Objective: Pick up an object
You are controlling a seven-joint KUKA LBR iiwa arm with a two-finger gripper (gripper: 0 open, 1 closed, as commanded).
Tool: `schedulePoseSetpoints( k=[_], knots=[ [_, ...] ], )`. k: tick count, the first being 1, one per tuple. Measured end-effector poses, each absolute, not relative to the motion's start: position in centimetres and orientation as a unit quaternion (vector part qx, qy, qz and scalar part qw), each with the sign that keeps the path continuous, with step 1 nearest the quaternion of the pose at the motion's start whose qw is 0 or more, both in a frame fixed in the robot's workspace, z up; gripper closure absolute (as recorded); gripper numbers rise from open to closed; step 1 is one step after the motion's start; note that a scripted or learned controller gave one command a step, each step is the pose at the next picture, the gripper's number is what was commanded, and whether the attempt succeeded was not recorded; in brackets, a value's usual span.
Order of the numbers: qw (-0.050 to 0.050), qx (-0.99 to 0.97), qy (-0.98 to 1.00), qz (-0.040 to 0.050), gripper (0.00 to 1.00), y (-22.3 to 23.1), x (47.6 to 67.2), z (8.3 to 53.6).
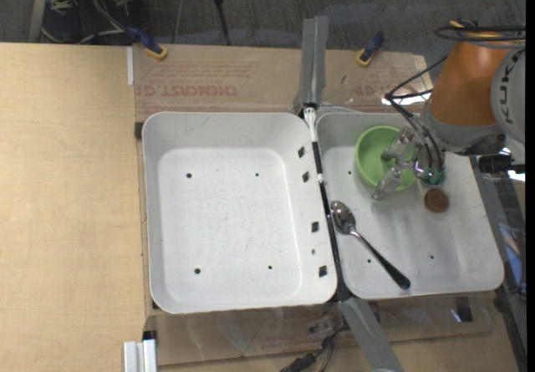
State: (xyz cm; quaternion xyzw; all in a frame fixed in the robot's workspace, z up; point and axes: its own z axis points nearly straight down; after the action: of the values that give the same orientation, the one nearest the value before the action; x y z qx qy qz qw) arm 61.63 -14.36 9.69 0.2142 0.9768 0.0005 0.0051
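The pincer [394, 171] is hanging over the green bowl [378, 157] in the right bin [468, 278], its fingers [383, 188] spread apart and gripping nothing. A spoon [364, 241] is lying nearer the front, and a brown round thing [435, 199] is sitting just beside the bowl.

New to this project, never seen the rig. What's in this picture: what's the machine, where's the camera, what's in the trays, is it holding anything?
It is one fixed camera above the bench, looking down at a slant. The grey arm with the orange band is a KUKA iiwa reaching in from the right. Its two-finger gripper hangs over the rim of a green bowl in the right bin. That bin also holds a metal spoon with a dark handle and a small brown round object. The left bin sits beside it. Nothing is visibly between the fingers, so I would not call anything held.
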Motion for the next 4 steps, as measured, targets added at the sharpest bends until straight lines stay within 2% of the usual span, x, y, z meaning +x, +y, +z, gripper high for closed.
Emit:
schedulePoseSetpoints(
  k=[1,2,3,4],
  knots=[
    [0.003,0.194,0.981,0.0007,0.0,-9.9,63.6,9.4],
    [-0.008,0.227,0.974,-0.0011,0.0,-9.6,64.7,9.2],
    [0.001,0.154,0.988,0.0001,0.0,-10.1,55.9,9.3],
    [0.002,0.161,0.987,0.0003,0.0,-9.3,53.5,9.3]
  ],
)
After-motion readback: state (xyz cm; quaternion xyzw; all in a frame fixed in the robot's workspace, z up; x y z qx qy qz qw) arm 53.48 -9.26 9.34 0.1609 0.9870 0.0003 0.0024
